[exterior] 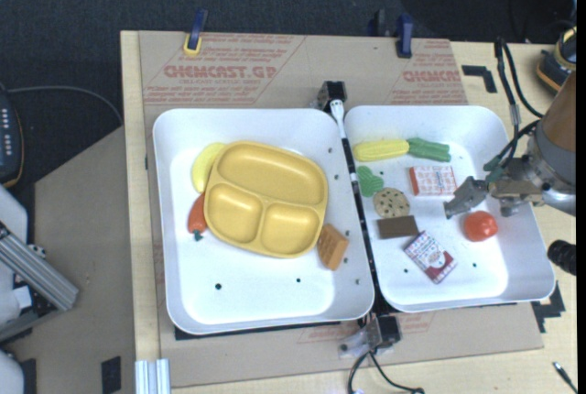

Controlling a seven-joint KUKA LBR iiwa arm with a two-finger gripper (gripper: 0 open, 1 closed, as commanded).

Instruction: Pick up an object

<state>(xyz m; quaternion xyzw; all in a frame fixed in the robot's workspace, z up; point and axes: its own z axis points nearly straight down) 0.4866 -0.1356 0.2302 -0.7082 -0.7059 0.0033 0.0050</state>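
Single fixed camera above bench [137, 200], angled down, both white bins [174, 227] in frame.

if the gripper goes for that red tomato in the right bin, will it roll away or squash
The tomato looks round and smooth, so it would probably roll across the right bin's flat floor if nudged off-centre. Its glossy skin suggests hard plastic, likely light and unlikely to squash, though perhaps slippery. The gripper sits just above it, so a centred approach seems wise.

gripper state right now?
gripper: open, holding nothing, hanging just above the tomato in the right bin.
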